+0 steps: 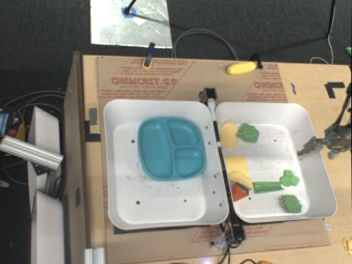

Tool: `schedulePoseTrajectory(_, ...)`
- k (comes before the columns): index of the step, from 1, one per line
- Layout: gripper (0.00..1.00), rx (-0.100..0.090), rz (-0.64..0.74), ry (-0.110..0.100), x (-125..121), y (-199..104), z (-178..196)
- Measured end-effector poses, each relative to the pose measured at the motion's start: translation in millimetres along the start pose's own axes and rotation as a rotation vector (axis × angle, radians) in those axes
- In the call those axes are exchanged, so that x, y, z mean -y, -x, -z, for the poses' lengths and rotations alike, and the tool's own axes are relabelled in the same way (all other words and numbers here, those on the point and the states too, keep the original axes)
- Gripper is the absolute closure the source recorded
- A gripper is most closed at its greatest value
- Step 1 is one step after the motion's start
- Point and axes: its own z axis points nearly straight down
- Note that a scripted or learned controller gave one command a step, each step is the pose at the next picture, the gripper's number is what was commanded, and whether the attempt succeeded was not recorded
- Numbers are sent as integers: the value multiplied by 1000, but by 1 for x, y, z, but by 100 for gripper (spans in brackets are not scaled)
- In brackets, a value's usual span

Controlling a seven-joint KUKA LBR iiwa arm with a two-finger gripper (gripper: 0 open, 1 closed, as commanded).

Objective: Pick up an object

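1. You had the gripper (309, 146) at the right edge of the right bin (275, 111), just above its rim, with the arm reaching in from the right. It held nothing.

2. The jaw state could not be told; the tool was small and partly cut off by the frame edge, so you could not rely on it being ready to close.

3. All candidate objects lay in the right bin. Along its left wall sat a yellow piece (228, 136) touching a green leafy piece (248, 132), and lower down a yellow block (237, 164), a red piece (240, 192) and a green stick (268, 186) crowded together.

4. The better targets were, in my judgement, the two green pieces near the right side: a small broccoli-like piece (290, 178) and a bumpy green piece (291, 203) just below it. Both stood apart from the cluster and nearest the tool.

5. You needed to centre over one piece alone before descending, since the two lay near each other and a wide approach could have nudged the second.

6. The blue divided plate (170, 147) in the left bin (126, 202) was well apart and called for no attention.

7. You were at the approach stage; no pick had been made yet.
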Motion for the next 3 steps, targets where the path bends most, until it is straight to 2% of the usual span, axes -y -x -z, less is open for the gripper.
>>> schedulePoseTrajectory(1, 0, -5, 4, -11, -42, -26, -160)
schedulePoseTrajectory(2, 0, -1, 9, 7, -99, -87, -108)
schedulePoseTrajectory(3, 0, 3, -6, 2, -117, -7, -140)
